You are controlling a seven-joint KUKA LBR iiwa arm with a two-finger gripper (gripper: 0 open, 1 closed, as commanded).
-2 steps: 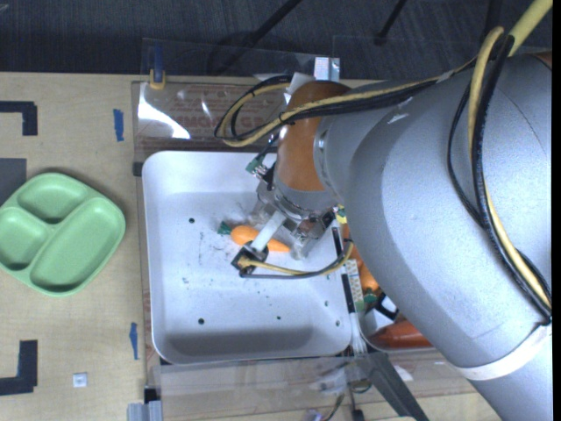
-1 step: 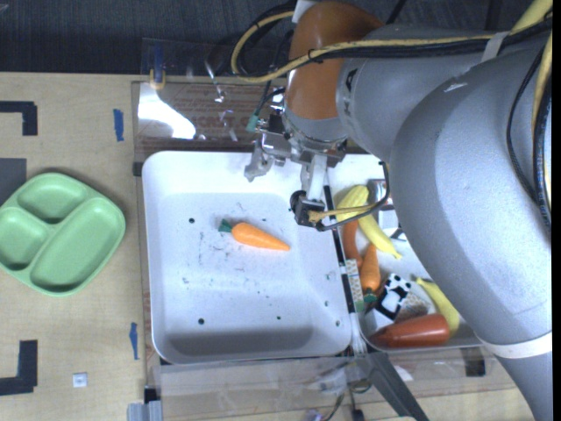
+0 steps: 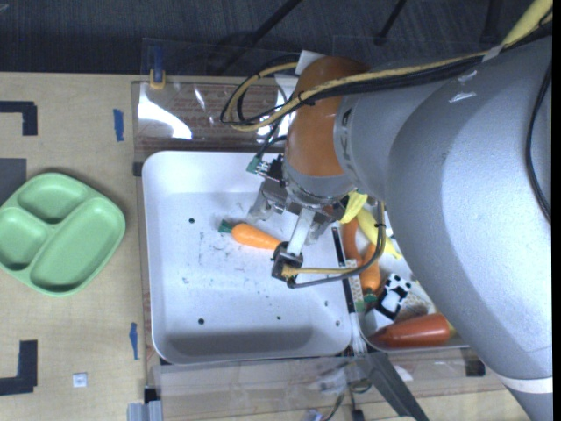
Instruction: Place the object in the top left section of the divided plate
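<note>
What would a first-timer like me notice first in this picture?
The huge grey arm, with an orange band near its end, sweeps in from the right and bends over a white bin. In that bin lies a small orange carrot, just left of the arm's end. Far left on the wooden bench sits a green divided plate.

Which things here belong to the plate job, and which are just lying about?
Job: small orange carrot with a green end, in the left white bin; pale green divided plate.
Lying about: long red object; orange piece.
</note>
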